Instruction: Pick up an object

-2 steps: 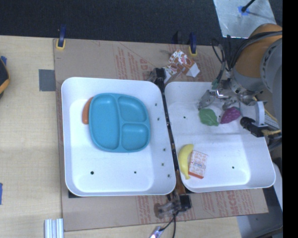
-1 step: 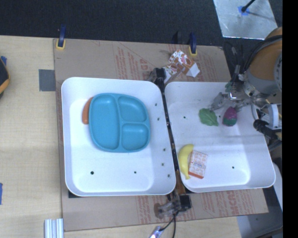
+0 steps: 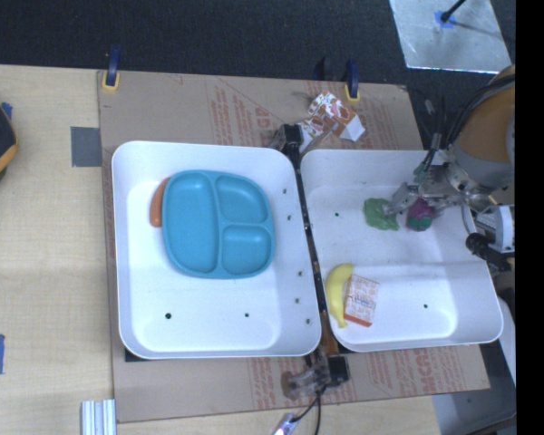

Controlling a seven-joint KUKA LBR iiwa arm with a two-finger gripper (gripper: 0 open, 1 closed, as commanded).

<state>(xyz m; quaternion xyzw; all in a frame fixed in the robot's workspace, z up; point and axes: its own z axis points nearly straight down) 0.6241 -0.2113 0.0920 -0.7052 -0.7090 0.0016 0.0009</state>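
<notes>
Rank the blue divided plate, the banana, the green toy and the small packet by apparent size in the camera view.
1. Blue divided plate, clearly largest.
2. Banana and small packet: look alike, unranked.
3. Green toy, smallest, partly near the gripper.

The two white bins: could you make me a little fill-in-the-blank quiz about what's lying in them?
1. The blue divided plate lies in the ____ bin.
2. The banana in the right bin is coloured ____.
3. An orange thing peeks out from under the plate's ____ edge.
4. The gripper is over the right bin, next to a ____ lump.

Missing words: left; yellow; left; green
</notes>
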